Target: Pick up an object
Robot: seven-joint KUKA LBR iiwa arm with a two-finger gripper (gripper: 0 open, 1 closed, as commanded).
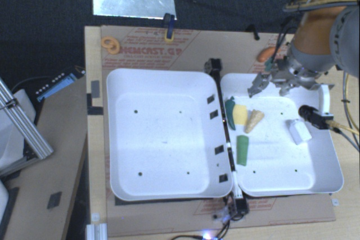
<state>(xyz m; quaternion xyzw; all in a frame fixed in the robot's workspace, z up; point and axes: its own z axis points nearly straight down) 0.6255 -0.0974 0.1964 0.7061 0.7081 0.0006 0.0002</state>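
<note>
My arm comes in from the right, its orange band cut off by the top right corner of the view, and my wrist body hides the far right corner of the right bin (337, 177). My gripper (260, 87) hangs over that bin's far edge; its fingers are small and dark against the rim, and I cannot tell whether they are spread or closed, nor make out anything between them.

Near the right bin's left wall lie a yellow piece (240, 115), with a dark green sliver (230, 109) just beside it against the wall, a tan wedge (253, 120) to its right, and a green block (242, 150) nearer the front. A white block (299, 132) lies towards the right wall, hard to separate from the white floor. The left bin (121, 87) sits alongside, joined by black clips.
</note>
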